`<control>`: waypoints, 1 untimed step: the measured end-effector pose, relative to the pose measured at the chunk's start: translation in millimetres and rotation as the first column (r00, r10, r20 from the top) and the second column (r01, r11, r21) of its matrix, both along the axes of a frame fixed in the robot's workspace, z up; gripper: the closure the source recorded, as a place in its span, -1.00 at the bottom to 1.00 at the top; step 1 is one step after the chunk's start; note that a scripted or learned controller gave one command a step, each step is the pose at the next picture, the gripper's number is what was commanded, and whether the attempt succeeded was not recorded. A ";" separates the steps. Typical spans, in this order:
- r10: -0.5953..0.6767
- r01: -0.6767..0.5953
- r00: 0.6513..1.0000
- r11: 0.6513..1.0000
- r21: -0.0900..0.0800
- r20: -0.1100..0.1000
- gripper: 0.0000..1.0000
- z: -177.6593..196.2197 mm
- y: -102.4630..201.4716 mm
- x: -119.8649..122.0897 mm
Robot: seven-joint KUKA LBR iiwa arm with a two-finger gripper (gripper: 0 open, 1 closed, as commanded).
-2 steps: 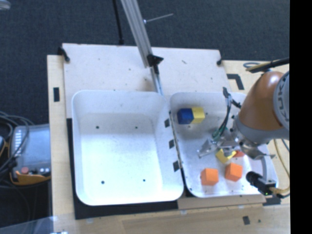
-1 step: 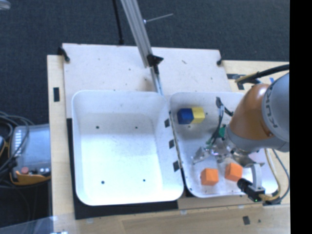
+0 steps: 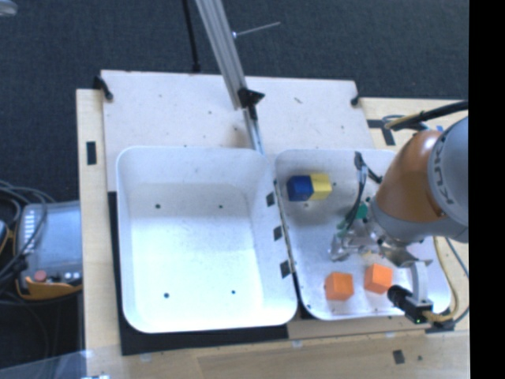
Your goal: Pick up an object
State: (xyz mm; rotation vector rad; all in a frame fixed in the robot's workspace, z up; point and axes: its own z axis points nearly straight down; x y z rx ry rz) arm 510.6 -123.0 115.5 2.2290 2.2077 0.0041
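Where the arm overhangs, the right bin is hidden.

One fixed camera looks down at a slant on the surface, both bins in frame, from moderately high.

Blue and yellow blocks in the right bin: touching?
Touching. The camera view shows the blue block and the yellow block pressed side to side, no white bin floor visible between them.
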 end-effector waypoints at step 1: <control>0.013 -0.013 1.000 1.000 0.000 0.001 1.00 44.5 -2.4 7.0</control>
